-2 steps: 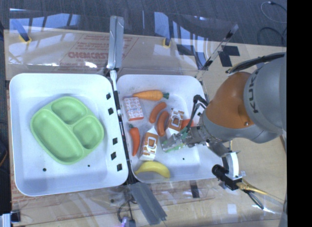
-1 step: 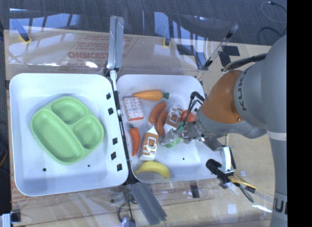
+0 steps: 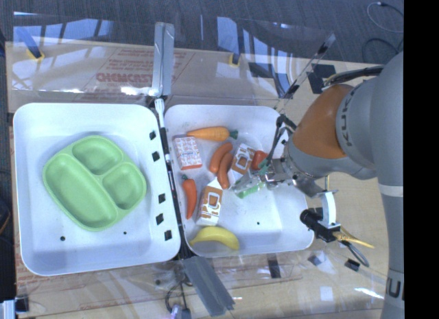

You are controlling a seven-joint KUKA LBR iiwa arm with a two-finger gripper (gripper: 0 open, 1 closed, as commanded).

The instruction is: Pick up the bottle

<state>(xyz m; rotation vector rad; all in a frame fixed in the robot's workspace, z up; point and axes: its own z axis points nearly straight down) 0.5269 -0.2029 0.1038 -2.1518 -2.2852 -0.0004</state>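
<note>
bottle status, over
Tool down in right bin, at bottle. Bottle lying on its side. Cartons and carrots crowd it.

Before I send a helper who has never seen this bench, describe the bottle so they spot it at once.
Look in the right white bin, toward its right side, just below the arm's gripper. The bottle lies there on its side, beside a small carton. It is clear with green, unlike the orange carrots and printed cartons around it.
</note>
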